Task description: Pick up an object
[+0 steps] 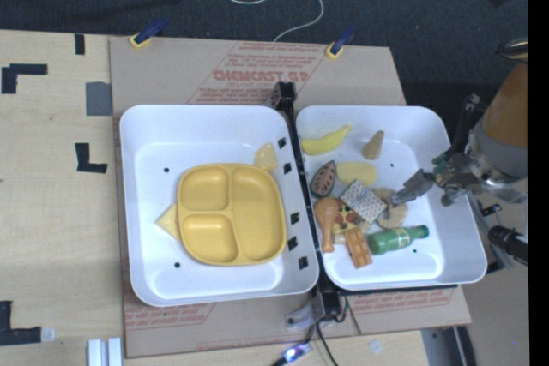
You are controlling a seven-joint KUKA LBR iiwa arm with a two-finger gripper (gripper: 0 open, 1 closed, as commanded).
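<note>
Currently, camera view: the gripper [410, 189] reaches in from 3 o'clock over the right bin [455, 266]. Finger state: cannot tell, too small and dark against the clutter.

Candidates sit piled in that bin's centre: green bottle [397, 239] at 6 o'clock of the tip, checkered block [364, 202] at 9 o'clock, banana [326, 141] and cone [373, 145] toward 11 o'clock, well apart from the pile.

Judgement: the bottle lies on its side with a free flank; closing across its narrow width looks safest.

Left bin [141, 184] carries a yellow divided plate [232, 213]. Both bins rest on a cardboard sheet [257, 73] on the bench; a cable [274, 0] trails at 12 o'clock.
</note>
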